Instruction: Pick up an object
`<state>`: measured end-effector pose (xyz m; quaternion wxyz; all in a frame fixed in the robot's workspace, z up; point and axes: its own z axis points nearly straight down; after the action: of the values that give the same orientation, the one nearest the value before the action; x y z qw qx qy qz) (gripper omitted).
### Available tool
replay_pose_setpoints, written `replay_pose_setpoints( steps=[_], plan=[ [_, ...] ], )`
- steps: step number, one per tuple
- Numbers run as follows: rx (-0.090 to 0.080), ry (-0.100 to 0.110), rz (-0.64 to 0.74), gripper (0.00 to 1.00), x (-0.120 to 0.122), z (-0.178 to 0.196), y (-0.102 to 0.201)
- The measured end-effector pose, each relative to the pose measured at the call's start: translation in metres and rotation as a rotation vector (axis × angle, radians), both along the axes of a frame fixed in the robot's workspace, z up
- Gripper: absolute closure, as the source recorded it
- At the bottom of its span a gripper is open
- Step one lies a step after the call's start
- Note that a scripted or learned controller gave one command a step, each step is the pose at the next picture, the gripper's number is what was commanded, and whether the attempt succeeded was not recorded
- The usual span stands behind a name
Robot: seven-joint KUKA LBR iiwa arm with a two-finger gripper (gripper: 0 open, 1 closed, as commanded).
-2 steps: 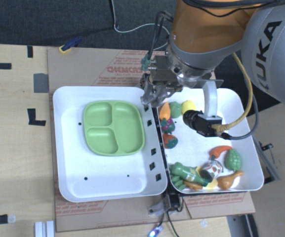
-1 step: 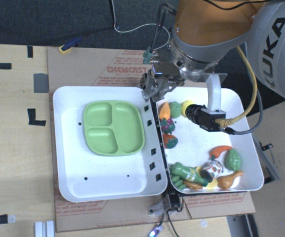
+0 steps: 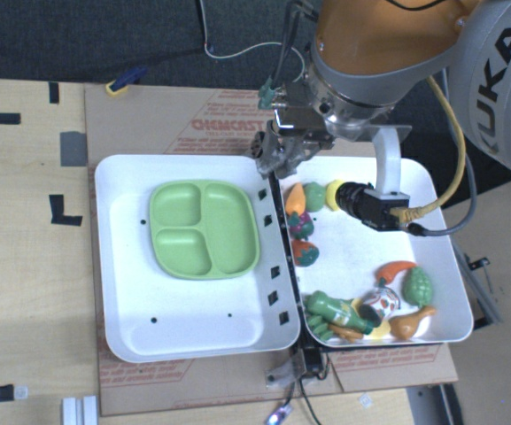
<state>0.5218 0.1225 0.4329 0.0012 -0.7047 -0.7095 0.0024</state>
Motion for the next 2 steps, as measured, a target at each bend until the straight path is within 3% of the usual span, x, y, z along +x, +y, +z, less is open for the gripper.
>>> replay_pose_setpoints(
  steps=[1, 2],
  plan=[
    [-0.002, 0.009, -0.017, 1.0, -0.012, -0.121, -0.115],
    [0.001, -0.004, -0.006, 1.0, -0.019, -0.107, -0.118]
  ],
)
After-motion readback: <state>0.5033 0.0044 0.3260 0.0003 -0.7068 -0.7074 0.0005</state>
